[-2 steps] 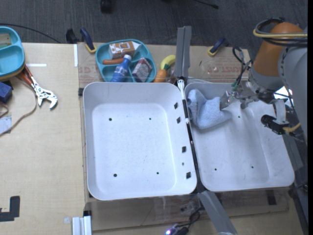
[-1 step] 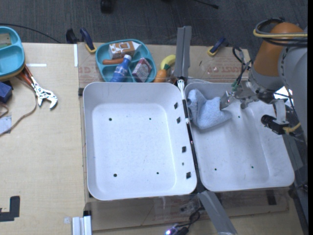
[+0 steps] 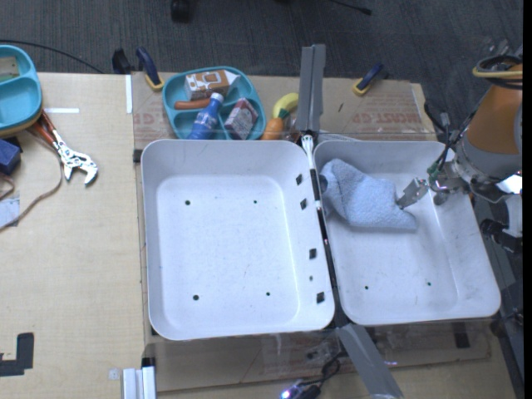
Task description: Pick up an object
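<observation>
A crumpled light blue cloth (image 3: 361, 201) lies in the back left part of the right bin (image 3: 416, 302). My gripper (image 3: 413, 194) hangs over the right bin at the cloth's right edge, its grey fingers (image 3: 408, 194) pointing left toward the cloth. Nothing shows between the fingers, and I cannot tell their spread. The arm with its orange band (image 3: 501, 116) comes in from the right.
The left bin (image 3: 158, 223) sits beside the right one, with a black divider strip between them. Behind the bins stand a teal tray (image 3: 179, 115) of small items, a yellow banana (image 3: 285, 105) and clamps. A wrench (image 3: 75, 163) lies at far left.
</observation>
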You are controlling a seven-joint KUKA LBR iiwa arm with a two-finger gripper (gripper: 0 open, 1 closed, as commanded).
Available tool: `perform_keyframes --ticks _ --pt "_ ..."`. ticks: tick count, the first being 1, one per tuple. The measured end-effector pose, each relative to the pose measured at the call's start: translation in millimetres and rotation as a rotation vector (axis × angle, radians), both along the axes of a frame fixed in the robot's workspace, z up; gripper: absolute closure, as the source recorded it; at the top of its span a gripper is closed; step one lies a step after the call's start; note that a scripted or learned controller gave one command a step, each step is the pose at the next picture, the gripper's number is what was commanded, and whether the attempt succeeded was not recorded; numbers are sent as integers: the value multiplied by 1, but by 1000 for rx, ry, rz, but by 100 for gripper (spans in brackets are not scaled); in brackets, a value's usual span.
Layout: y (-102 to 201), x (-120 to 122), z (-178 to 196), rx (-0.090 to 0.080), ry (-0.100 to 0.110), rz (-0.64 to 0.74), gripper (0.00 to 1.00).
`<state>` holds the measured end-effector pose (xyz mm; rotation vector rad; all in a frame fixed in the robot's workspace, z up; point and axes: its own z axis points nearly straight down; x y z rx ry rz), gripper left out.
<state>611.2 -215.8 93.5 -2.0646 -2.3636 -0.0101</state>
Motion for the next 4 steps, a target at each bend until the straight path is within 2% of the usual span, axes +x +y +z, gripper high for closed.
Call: perform_keyframes --ticks 1,2,3,4 --pt "60 48 0 -9 -2 11 0" --pt "-3 12 20 -4 0 -31 0" --pt "71 -34 108 -8 3 -183 0" --pt "68 -60 136 -8 5 -384 0"
